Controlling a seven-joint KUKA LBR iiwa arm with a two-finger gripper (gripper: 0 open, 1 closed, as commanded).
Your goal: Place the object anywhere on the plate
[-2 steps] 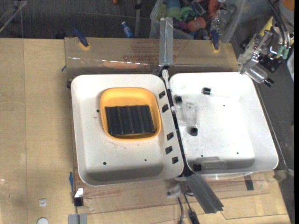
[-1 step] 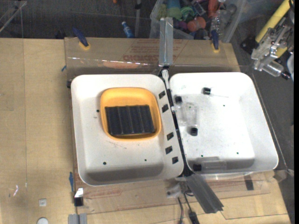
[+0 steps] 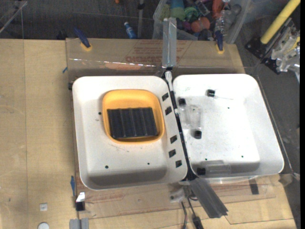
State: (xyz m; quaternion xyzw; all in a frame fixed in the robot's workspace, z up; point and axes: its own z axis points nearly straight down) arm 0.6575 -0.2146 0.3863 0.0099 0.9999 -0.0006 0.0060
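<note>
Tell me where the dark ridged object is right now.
In the camera view, the dark ridged object lies on the orange plate in the left bin, just left of the divider between the two bins.

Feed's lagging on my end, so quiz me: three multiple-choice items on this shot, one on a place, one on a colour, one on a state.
1. Which bin holds the plate?
A. left bin
B. right bin
C. neither

2. What colour is the plate?
A. blue
B. orange-yellow
C. green

3. How does the black ridged object lie?
A. flat on the plate
B. on the bench
C. leaning on the right bin's wall

Key:
1 A, the plate sits in the left bin, beside the right bin.
2 B, its rim glows orange-yellow.
3 A, the black ridged object rests flat within the plate's rim.
</note>
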